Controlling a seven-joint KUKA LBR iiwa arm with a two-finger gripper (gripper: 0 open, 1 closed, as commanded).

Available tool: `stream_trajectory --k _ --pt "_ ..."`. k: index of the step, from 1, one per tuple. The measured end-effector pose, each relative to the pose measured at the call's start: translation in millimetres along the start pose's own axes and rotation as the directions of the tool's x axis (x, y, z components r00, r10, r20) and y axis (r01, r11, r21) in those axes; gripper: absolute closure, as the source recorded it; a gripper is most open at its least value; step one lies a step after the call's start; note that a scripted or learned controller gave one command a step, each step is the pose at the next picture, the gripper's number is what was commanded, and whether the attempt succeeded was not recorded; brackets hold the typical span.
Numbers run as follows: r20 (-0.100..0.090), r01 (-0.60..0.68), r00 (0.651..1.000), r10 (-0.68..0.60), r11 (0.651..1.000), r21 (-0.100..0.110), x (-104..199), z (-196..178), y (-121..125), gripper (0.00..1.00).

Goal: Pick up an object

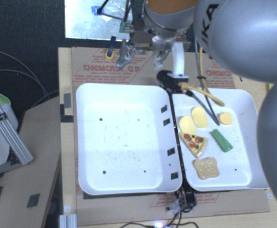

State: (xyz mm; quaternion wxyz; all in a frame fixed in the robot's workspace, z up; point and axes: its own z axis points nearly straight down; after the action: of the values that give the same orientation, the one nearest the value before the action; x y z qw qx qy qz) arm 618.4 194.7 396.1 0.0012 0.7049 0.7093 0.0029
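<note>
Overhead, the gripper [141, 57] hangs beyond the left bin's [88, 175] far edge, fingers spread, pinching nothing.

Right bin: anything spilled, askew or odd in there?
Nothing stands out. The toy food lies loose inside the right bin: pizza slice, toast, green piece, and yellow pieces. All sit flat, within the walls. The gripper is above the bins' far edge.

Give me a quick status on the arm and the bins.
Gripper up above the bins' far edge, holding nothing. Toy food, pizza slice included, lying in right bin. Nothing blocking them.
</note>
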Motion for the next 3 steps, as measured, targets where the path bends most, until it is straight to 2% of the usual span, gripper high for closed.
stream_trajectory --k 1,2,3 --pt "-0.002 0.002 1.000 -0.002 1.000 -0.004 42.4 -78.3 -6.4 0.00" --pt "0.000 0.003 1.000 -0.003 1.000 -0.001 40.1 -85.1 -5.6 1.00" --pt "0.001 -0.007 1.000 0.007 1.000 0.000 17.3 -113.9 21.5 1.00"
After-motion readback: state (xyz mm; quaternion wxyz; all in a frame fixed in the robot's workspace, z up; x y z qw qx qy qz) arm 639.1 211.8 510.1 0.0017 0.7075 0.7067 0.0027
